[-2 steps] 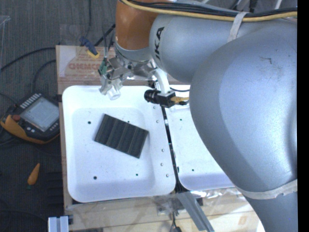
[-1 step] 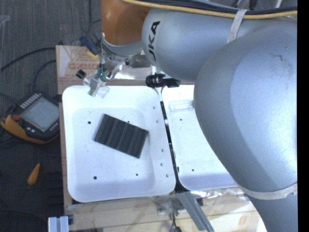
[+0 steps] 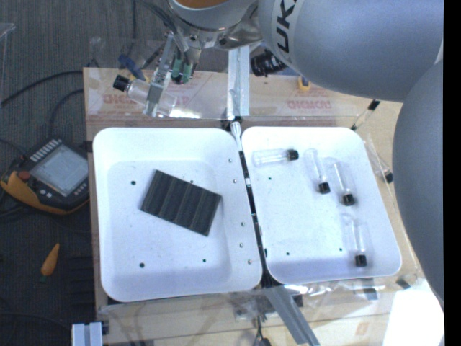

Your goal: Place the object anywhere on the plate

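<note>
One clear vial [image 3: 130, 87] is held between the fingers of the gripper [image 3: 155, 92] above the desk's far edge, beyond the left bin [image 3: 108, 150]. Long axis runs left-right, black cap leftward. Dark ridged plate [image 3: 180, 202] lies in that bin. Arm lettering partly reads "UK".

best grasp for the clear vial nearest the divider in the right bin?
Probably the bare middle of the small clear plastic vial with the black cap, coming straight down from above. It lies flat and roughly crosswise near the far edge of the right white bin, apart from the other clear vials, so the fingers should close across its narrow width, not along its length.
</note>
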### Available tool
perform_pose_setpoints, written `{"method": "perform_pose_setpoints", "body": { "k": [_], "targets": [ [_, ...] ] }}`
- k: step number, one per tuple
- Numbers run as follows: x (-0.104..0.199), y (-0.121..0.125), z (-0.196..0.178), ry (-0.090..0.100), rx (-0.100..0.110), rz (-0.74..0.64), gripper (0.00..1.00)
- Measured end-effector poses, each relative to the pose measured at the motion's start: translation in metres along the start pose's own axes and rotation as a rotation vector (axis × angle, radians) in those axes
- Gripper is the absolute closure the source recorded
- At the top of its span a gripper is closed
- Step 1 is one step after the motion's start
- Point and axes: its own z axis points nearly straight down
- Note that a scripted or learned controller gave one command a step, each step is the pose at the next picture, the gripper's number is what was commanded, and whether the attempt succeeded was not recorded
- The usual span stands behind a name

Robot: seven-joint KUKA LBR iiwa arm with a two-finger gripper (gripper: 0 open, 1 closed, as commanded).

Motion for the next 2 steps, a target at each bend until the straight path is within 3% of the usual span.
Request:
{"method": "perform_pose_setpoints", "body": {
  "k": [1,2],
  "targets": [
    [0.059,-0.021,0.095,0.004,0.002,-0.103,1.0],
    [0.109,-0.039,0.091,0.004,0.001,-0.049,1.0]
  ]
}}
